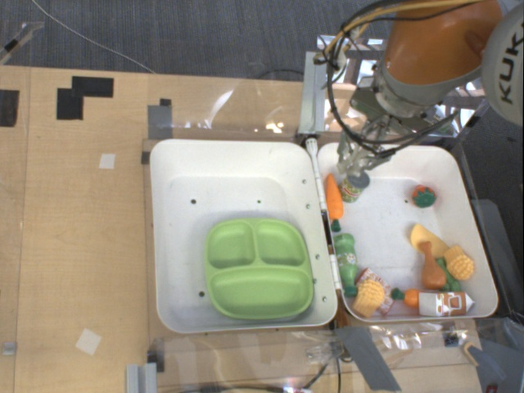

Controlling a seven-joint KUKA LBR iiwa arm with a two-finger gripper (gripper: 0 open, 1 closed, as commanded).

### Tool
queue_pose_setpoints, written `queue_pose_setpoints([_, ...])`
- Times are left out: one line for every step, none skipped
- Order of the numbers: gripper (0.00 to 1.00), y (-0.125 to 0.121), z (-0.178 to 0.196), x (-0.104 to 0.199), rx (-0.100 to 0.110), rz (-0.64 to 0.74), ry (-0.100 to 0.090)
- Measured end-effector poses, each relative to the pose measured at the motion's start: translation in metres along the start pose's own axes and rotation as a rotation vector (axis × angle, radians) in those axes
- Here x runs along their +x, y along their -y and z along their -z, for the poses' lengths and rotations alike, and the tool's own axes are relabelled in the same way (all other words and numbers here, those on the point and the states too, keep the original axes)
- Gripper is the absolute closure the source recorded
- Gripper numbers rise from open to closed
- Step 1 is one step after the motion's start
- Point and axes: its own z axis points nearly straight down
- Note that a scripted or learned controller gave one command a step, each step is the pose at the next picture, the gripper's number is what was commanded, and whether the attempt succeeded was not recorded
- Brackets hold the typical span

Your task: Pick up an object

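While the gripper hangs over the right bin's left edge — grip state I cannot tell — the carrot lies just beside it, long axis along that edge.

A robot arm with a rounded orange band above a grey metal wrist. Part of a black "KU" marking shows on its pale grey casing. Black and yellow cables loop down beside the wrist to a small grey gripper below.
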Motion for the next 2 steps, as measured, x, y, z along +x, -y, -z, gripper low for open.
queue_pose_setpoints([1.00, -0.087, -0.017, -0.012, 0.007, -0.114, 0.005])
queue_pose_setpoints([1.00, -0.051, 0.033, -0.045, 0.013, -0.059, 0.008])
